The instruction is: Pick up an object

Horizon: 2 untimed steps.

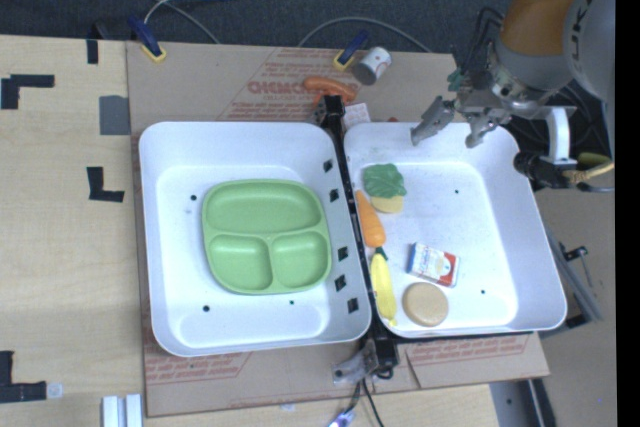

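Note:
My gripper (452, 127) hangs open over the far edge of the right bin (500, 215), its two grey fingers spread with nothing between them. Below it in that bin lie a green leafy toy on a yellow piece (384, 185), an orange carrot (371, 224), a yellow banana (382, 285), a small red and white box (433, 264) and a tan round disc (426, 304). All of these rest along the bin's left and near side, apart from the gripper.
The left bin (170, 215) holds a green divided plate (267, 235). Black clips run down the seam between the bins. Behind the bins on the cardboard lie an orange item (329, 86), a grey cylinder (372, 64) and cables.

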Each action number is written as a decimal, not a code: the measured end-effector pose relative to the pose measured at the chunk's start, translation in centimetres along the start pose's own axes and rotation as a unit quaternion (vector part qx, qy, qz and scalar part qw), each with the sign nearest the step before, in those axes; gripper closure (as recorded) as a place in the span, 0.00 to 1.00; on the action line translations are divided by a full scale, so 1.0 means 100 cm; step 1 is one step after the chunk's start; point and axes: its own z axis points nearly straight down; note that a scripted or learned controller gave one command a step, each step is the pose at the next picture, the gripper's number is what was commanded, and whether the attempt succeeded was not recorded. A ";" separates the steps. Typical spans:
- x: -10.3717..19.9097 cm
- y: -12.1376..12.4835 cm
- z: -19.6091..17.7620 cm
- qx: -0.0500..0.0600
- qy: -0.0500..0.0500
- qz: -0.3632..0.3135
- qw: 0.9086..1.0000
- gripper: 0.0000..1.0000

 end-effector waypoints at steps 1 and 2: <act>0.023 0.009 0.118 0.001 0.000 0.000 1.000 0.00; 0.025 -0.021 0.153 -0.003 -0.003 0.001 1.000 0.00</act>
